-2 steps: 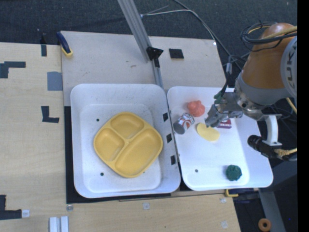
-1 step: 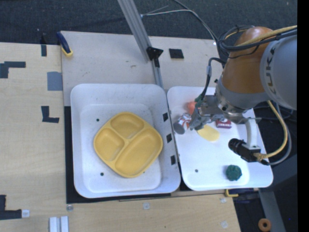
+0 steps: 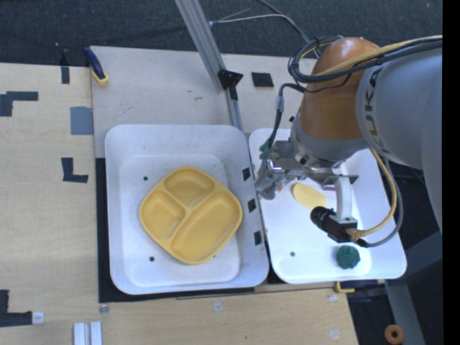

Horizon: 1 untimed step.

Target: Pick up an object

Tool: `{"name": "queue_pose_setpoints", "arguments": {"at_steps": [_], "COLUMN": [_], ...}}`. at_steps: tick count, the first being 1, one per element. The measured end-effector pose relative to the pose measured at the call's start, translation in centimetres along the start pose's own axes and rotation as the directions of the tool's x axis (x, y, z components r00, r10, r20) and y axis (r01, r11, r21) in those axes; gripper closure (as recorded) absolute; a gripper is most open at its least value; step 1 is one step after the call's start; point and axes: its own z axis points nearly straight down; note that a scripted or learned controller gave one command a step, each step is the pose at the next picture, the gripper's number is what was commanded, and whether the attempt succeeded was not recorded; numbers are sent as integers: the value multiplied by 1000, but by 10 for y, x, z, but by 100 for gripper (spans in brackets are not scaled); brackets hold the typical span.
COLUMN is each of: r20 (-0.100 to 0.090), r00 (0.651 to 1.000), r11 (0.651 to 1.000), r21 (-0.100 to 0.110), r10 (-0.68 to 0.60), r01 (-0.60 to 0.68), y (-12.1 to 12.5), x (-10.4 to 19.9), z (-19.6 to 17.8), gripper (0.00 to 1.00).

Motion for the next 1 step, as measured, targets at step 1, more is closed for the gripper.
{"name": "queue_pose_setpoints", "arguments": {"at_steps": [1], "r20": [1], "r00": [1000], "r11": [1000], "r21": [1], "r10": [1], "r01": [-1], "y": [-11], "x": [49], "z": [4], "gripper": [100]}}
